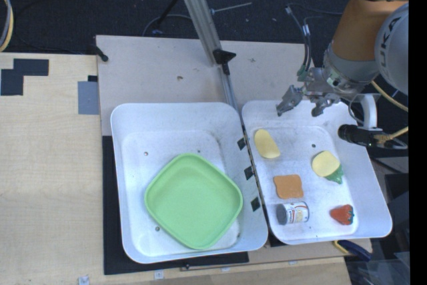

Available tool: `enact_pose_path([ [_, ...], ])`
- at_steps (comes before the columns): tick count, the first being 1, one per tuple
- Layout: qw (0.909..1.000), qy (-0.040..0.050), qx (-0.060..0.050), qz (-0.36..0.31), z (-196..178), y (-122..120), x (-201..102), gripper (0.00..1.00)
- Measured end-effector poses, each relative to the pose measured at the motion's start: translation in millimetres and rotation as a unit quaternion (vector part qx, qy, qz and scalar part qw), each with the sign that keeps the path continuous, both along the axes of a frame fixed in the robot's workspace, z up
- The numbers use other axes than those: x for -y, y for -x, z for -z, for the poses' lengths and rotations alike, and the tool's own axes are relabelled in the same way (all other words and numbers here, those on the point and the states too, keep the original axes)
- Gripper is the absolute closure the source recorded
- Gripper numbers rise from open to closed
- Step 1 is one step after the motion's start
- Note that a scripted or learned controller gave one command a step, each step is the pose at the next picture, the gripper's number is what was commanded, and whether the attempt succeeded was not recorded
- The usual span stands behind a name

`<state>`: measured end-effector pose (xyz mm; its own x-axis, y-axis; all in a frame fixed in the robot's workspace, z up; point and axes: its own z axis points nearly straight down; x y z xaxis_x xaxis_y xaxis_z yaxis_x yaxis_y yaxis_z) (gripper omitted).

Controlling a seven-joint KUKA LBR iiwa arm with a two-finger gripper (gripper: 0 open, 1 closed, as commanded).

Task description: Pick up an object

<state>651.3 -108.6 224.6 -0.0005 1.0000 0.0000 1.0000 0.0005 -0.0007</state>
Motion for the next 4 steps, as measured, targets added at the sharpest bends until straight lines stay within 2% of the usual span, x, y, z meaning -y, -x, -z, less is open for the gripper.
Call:
enact_pose_path([
  [1,1.0000,-0.0002,-0.003,0.000,64,0,0,0.00],
  [2,1.0000,-0.0001,-0.002,0.000,109,-5,-5,0.00],
  [3,1.0000,-0.0001,0.000,0.000,134,-5,-5,0.00],
  [4,1.0000,0.0002,0.001,0.000,122,-5,-5,1.00],
])
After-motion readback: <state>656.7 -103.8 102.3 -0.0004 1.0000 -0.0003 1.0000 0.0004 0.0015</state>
